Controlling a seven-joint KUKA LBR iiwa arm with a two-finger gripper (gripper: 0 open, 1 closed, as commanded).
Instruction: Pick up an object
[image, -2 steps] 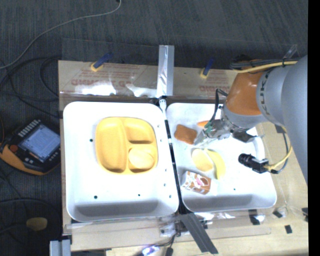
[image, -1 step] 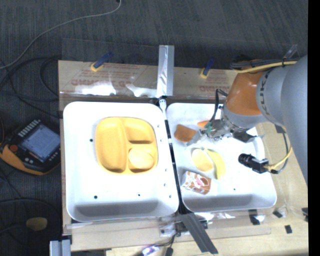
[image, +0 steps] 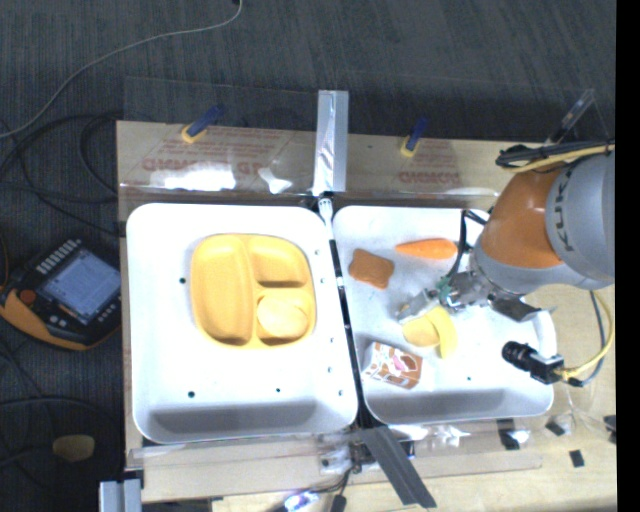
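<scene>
My end effector (image: 425, 300) hovered low in the right white bin (image: 520, 400), its grip impossible to tell, touching the yellow foam wedge (image: 432, 330) at its six o'clock.

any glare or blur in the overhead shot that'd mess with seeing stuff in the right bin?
Camera view: lighting is even and soft, shadows faint. The white right bin runs bright, near washed out, yet the carrot, brown block and yellow piece stay sharp. The gripper is small and slightly soft. Glare sits on the plastic sheet behind the bins.
</scene>
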